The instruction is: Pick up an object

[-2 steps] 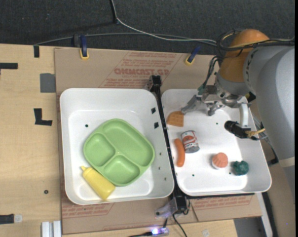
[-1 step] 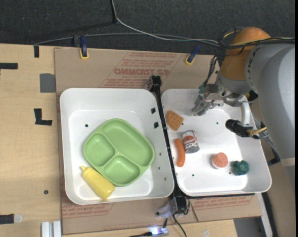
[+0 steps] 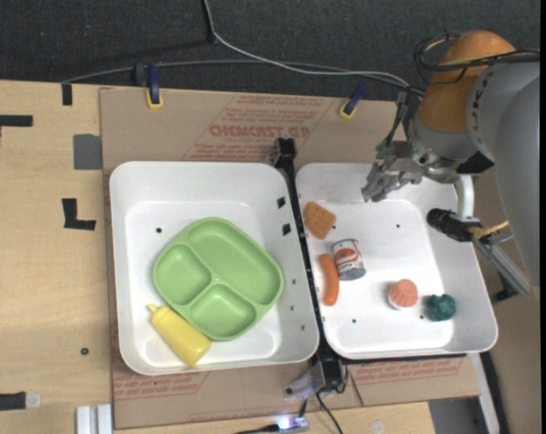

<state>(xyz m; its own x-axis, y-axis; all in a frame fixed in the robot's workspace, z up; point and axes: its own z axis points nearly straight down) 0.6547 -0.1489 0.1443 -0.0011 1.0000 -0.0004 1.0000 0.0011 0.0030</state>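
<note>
The right bin (image 3: 463,333) holds a tan bread-like piece (image 3: 320,218), an orange carrot-shaped piece (image 3: 330,278), a small red-and-white can (image 3: 348,259), a round orange-pink piece (image 3: 402,294) and a dark green lump (image 3: 439,307). My gripper (image 3: 379,188) hangs over the far edge of the right bin, above and right of the tan piece, apart from all the objects. Nothing shows between its fingers.
The left bin (image 3: 128,206) holds a green three-section plate (image 3: 219,277) and a yellow squeeze bottle (image 3: 178,334) at its near left. A black divider clip (image 3: 285,152) sits between the bins. The grey arm (image 3: 490,125) covers the bench's right side.
</note>
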